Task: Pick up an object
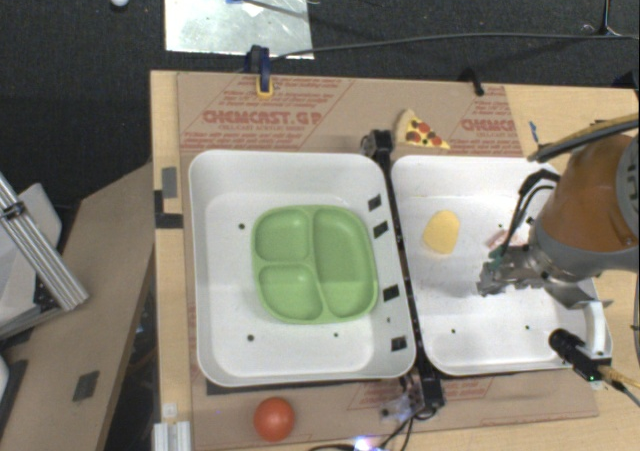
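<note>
Nearest the camera, a red-orange ball [273, 418] sits on the desk [300, 99] just outside the front edge of the left bin [215, 269]. That bin holds a green divided plate [314, 263] with 3 compartments, lying flat near its middle. Beside it, the right bin [470, 339] carries a yellow oval object [441, 231] toward its upper left part, apart from the walls. Lower and to the right of that yellow piece, the gripper [492, 277] hangs low over the bin floor, close to the piece but not touching it; whether it is spread or pressed together I cannot tell, and nothing is visibly pinched in it. Behind it rises the arm [600, 209] with its orange band, reaching in from the right. Beyond the bins, a toy pizza slice [421, 131] rests on the desk against the back rim of the right bin.
</note>
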Available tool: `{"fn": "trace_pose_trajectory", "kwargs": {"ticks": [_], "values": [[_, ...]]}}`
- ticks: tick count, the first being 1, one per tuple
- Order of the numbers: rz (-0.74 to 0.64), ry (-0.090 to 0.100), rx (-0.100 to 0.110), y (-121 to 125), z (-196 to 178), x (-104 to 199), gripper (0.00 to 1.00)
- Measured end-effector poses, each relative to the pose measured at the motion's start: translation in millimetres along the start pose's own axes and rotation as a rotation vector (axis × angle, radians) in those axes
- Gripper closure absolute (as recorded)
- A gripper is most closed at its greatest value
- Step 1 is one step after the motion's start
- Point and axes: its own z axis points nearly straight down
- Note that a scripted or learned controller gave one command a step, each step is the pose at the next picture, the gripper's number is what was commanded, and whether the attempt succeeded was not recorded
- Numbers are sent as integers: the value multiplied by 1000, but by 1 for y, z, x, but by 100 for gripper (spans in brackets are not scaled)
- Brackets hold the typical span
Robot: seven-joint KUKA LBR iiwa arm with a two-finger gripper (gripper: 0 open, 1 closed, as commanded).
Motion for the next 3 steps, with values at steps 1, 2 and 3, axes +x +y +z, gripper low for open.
{"fn": "trace_pose_trajectory", "kwargs": {"ticks": [1,2,3], "values": [[-2,-2,-4,4,-62,-5,100],[-3,-2,-4,6,-115,-5,100],[-4,0,-1,11,-109,51,100]]}}
